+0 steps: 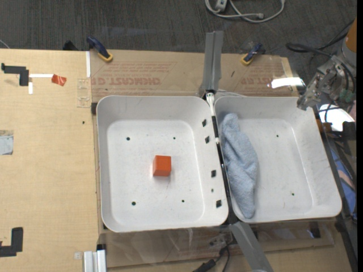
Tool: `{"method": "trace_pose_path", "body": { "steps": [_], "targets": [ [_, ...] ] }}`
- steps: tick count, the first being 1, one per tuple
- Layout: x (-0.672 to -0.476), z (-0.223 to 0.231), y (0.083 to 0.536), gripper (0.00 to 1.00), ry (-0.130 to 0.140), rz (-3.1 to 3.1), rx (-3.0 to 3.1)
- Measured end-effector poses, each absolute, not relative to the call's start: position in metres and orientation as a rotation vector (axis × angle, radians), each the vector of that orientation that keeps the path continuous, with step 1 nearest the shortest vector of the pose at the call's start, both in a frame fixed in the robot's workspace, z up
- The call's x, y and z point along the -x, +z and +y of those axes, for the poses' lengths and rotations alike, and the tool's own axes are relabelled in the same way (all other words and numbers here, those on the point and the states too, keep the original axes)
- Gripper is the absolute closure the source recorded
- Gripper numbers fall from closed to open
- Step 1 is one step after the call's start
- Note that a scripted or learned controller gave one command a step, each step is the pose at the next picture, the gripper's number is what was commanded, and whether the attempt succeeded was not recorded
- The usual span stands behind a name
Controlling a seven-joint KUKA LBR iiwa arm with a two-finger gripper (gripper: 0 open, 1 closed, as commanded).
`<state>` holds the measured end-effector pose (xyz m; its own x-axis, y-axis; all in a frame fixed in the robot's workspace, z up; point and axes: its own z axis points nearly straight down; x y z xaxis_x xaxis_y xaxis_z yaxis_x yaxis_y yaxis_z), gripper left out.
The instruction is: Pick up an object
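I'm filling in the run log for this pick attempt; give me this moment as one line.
gripper: above right bin's far right corner, holds nothing | orange block: left bin, untouched | grey cloth: right bin, left side

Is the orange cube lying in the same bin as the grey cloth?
No. The orange cube sits alone near the middle of the left bin, while the grey cloth lies along the left side of the right bin.

An orange-red block (162,166) lies in the left white bin (113,208). Right of that bin, a pale blue-grey cloth (239,171) lies in the other white bin (317,205). Brown cardboard (153,72) lies behind.
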<state>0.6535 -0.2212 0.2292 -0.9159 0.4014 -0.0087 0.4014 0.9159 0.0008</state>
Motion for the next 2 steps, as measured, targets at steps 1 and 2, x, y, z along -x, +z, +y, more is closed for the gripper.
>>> {"method": "trace_pose_path", "body": {
  "steps": [1, 2],
  "targets": [
    [-0.6477, -0.2212, 0.224, 1.0, 0.0, 3.106, -0.444],
    [-0.6539, -0.2211, 0.2307, 1.0, -0.002, 3.121, -0.291]
  ]
}}
